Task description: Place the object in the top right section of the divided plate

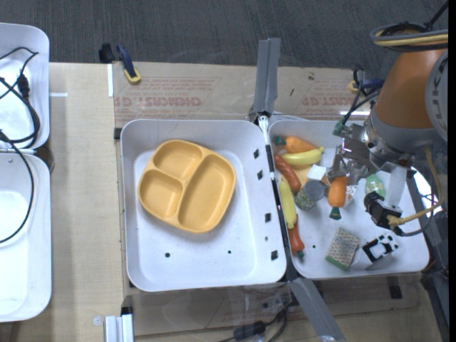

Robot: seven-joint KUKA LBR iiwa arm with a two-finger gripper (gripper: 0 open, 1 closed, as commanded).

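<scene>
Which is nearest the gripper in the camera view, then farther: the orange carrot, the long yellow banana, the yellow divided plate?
1. Orange carrot, right by the gripper, right bin.
2. Long yellow banana, right bin's left edge.
3. Yellow divided plate, left bin.

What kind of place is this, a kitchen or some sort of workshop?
Probably a robotics lab bench, not a kitchen: a robot arm reaches over two white bins, the food looks like toys, and the yellow divided plate sits in a bin.

Yellow-orange divided plate (187, 184); white bins (142, 262); orange carrot (337, 191); yellow banana (287, 201); black-white cow toy (380, 248)
</scene>
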